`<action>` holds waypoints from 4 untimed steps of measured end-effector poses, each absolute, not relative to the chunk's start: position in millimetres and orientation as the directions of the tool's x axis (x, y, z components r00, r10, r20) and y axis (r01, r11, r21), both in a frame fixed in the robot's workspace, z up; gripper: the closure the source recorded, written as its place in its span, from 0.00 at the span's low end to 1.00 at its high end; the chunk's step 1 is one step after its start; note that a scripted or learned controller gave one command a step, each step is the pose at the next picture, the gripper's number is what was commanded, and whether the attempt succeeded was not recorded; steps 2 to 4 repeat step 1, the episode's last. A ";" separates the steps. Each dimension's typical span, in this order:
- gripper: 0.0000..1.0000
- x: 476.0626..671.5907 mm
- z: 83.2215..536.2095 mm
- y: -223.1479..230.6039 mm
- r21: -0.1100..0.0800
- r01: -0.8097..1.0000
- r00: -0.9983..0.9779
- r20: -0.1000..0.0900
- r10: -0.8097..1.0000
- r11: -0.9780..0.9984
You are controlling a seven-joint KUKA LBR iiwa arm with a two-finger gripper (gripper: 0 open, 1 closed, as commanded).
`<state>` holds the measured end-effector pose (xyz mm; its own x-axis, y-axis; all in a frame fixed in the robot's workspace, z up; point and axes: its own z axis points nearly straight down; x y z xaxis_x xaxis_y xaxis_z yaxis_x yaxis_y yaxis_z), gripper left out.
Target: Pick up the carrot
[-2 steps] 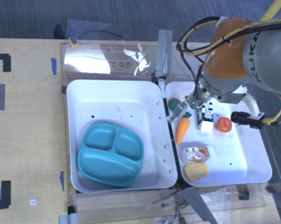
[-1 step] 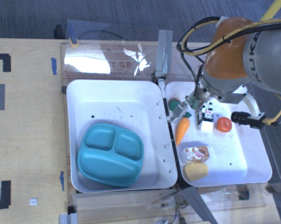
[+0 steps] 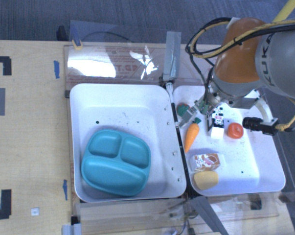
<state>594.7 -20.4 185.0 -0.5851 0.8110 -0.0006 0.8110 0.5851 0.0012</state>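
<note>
1. The carrot [image 3: 191,136] is seen in the right bin [image 3: 269,173], lying against the bin's left wall, with its green top [image 3: 185,111] pointing up the view and its narrow tip pointing down.
2. It is judged to be a small toy of hard plastic: light, stiff, smooth and therefore rather slippery, and not fragile.
3. A grasp across the thick orange part just below the green top is judged best; the tapered tip would be likely to slip out.
4. The nearness of the wall is judged to leave little room for a finger on that side.
5. The gripper [image 3: 204,107] is placed just above the carrot's green end, but its state cannot be told, because the wrist and cables hide it; nothing is seen to be held.
6. A red ball [image 3: 235,130], a wrapped snack [image 3: 206,161] and a yellowish round piece [image 3: 206,179] are made out nearby; a small white and black item [image 3: 217,124] beside the gripper cannot be identified.
7. The left bin [image 3: 83,102] is seen to hold a blue divided tray [image 3: 117,162].
</note>
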 end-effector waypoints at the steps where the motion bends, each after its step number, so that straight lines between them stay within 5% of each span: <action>1: 0.00 594.7 185.0 -20.4 0.001 0.811 -0.585 -0.001 0.811 0.585; 4: 0.00 594.7 185.0 -20.4 0.001 0.811 -0.585 -0.001 0.811 0.585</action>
